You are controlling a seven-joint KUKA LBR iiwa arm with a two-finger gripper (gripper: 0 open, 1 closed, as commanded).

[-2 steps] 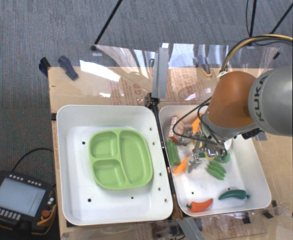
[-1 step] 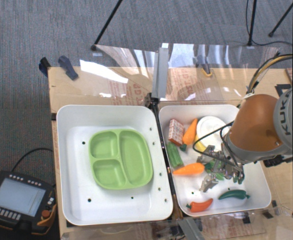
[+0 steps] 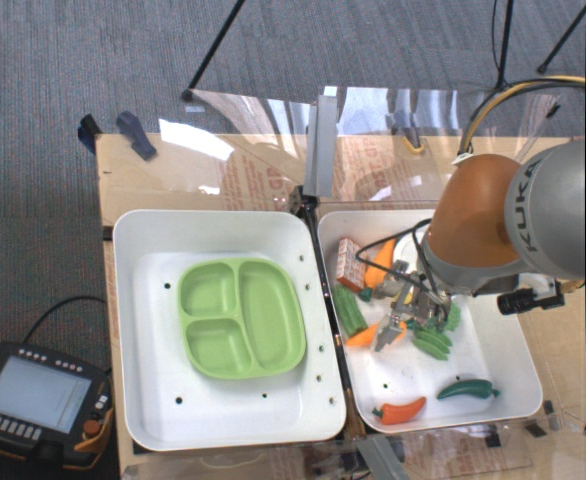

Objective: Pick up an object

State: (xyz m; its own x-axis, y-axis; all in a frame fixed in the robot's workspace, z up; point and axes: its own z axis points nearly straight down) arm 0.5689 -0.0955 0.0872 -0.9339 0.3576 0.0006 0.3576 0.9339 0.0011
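At far left a black teach pendant (image 3: 35,398) rests on the grey carpet beside the bench. The left bin (image 3: 133,268) holds a green divided plate (image 3: 241,318) lying flat, likely as a place to put things down. The right bin (image 3: 523,358) carries the toy food: a small red box (image 3: 349,262) near its far left corner, a green cucumber (image 3: 350,309) along the left wall, an orange chilli (image 3: 403,410) and a dark green pepper (image 3: 467,390) on the near side. The gripper (image 3: 394,330) is low over the clutter in the middle, just above an orange carrot piece (image 3: 362,337) (probably its target); whether its fingers are parted or closed on anything I cannot tell. The bench (image 3: 173,168) is plywood under a clear screen.
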